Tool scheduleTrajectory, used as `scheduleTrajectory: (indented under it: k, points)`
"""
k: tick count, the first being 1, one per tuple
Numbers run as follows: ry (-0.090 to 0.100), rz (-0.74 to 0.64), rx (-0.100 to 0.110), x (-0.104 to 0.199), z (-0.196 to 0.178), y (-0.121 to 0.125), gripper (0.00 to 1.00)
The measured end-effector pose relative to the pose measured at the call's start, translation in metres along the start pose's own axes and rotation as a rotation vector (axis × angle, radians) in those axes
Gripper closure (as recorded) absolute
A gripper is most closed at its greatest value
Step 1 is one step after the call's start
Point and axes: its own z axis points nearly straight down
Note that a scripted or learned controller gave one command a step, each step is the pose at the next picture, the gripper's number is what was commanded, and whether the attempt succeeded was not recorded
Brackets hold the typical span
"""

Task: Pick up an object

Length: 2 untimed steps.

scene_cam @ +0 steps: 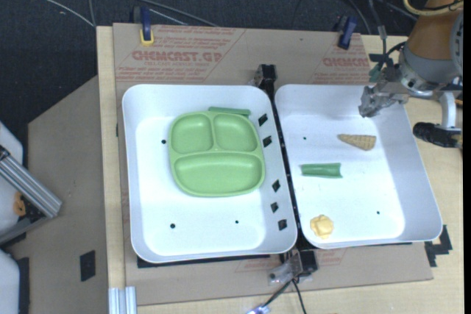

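Three small objects lie in the right bin: a tan wedge-shaped piece near the back, a green bean-like stick in the middle, and a yellow lump by the front rim. My gripper hangs over the back right corner of that bin, a little behind and above the tan wedge. Nothing shows between its fingers.
The left bin holds a green divided plate with a thin green strip behind it. Black clips run along the seam between the bins. Blue clamps hold the board at the back. Cables trail over the dark floor.
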Motion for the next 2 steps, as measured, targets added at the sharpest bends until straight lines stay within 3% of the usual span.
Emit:
scheduleTrajectory:
  k: [2]
  points:
    - [-0.001,0.000,-0.003,0.001,-0.109,0.009,1.00]
